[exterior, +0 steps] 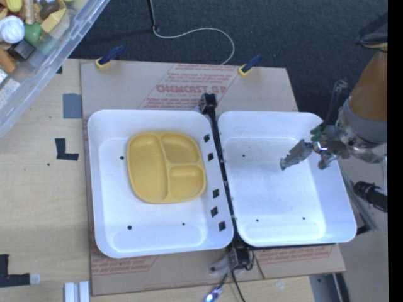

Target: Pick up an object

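A yellow divided plate (167, 167) lies flat in the left white bin (113, 234), a little above its middle. My gripper (307, 158) hangs over the right side of the right white bin (315, 231), far from the plate. Its two fingers are spread open with nothing between them. One finger (293, 156) slants down to the left towards the bin floor. The grey arm with its orange band (373, 87) comes in from the right edge.
A clear tub of toy food (38, 17) sits at the top left. A thin cable (189, 33) loops behind the bins. Two blue-and-yellow clamps (250, 63) hold the cardboard sheet (182, 87) under the bins.
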Controlling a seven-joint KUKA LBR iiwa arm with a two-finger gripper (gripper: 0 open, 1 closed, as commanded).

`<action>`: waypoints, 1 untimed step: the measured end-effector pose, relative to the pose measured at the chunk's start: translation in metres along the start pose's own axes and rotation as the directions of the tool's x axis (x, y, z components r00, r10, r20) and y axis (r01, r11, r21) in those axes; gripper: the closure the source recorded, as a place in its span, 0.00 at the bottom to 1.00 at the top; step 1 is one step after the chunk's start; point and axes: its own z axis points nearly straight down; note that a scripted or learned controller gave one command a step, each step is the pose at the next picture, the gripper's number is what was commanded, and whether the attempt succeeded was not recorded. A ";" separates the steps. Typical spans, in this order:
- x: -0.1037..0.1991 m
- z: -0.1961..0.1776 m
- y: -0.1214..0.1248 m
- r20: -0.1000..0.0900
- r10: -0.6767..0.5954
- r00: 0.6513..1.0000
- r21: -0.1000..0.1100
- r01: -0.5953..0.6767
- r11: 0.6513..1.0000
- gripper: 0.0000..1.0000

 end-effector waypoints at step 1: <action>0.053 -0.139 -0.032 0.000 -0.007 1.000 -0.013 0.007 1.000 0.00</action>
